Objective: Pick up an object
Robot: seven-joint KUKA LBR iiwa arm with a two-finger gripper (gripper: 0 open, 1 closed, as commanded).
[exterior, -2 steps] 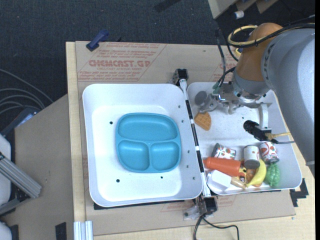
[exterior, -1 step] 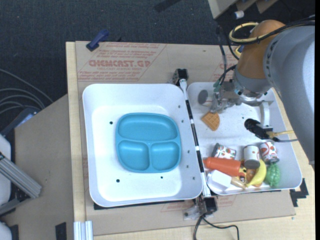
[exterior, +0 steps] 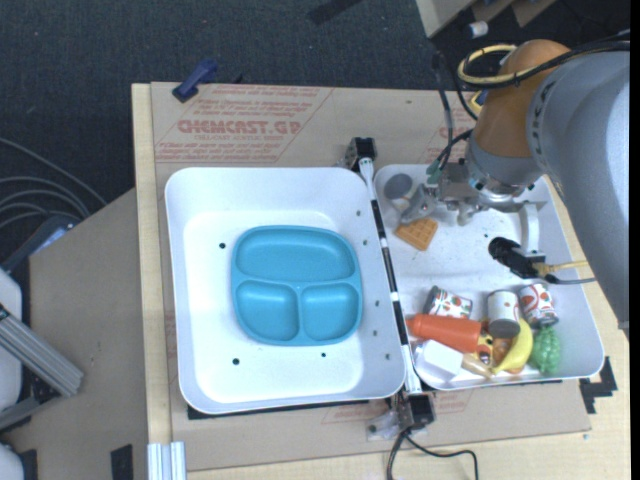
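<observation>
We see the tool (exterior: 432,200) low in the right bin (exterior: 575,368), just beside a waffle piece (exterior: 418,233); we cannot tell its state. A carrot (exterior: 447,331) lies nearer the bin's front edge.

My arm (exterior: 590,118) is a broad, smooth grey shell, banded in glossy orange above the wrist, with black and yellow cables looping beside a silver metal gripper (exterior: 440,200).

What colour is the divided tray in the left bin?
Light blue; the divided tray shows plainly in the camera view.
</observation>
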